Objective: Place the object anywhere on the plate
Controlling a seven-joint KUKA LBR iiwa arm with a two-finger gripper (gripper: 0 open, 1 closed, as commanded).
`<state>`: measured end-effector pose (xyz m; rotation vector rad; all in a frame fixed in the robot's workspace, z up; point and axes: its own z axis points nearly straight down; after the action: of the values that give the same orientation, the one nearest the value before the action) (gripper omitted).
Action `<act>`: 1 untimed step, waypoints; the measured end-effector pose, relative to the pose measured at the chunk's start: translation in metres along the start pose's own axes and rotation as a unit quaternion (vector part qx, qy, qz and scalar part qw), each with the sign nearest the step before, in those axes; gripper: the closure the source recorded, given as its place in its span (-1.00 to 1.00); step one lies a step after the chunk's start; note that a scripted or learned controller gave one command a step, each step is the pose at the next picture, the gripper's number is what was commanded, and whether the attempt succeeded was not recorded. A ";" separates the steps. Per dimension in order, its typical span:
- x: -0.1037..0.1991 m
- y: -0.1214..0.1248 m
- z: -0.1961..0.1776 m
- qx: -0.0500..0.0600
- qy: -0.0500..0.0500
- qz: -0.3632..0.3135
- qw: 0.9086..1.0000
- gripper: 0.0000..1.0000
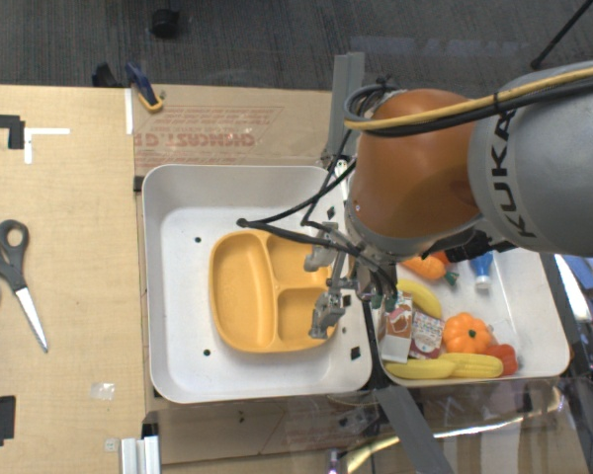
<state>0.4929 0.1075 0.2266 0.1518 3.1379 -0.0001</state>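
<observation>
A yellow divided plate (pixel 252 289) lies in the left white bin (pixel 178 363). My gripper (pixel 327 316) hangs over the plate's right edge, above its lower right compartment, under the orange wrist band. I see no object in it. The arm's bulk hides the plate's upper right corner and part of the right bin.
The right bin (pixel 544 363) holds several toy foods: a yellow banana (pixel 420 296), an orange pumpkin (pixel 466 332), a corn cob (pixel 450 367), a red and white packet (pixel 400 329) and a small blue and white bottle (pixel 482 270). Scissors (pixel 15 270) lie on the bench at the left.
</observation>
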 end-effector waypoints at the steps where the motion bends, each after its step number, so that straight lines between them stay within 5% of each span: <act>1: -0.002 -0.001 -0.009 0.000 -0.001 0.002 1.000 1.00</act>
<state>0.4945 0.1068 0.2356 0.1582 3.1354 0.0013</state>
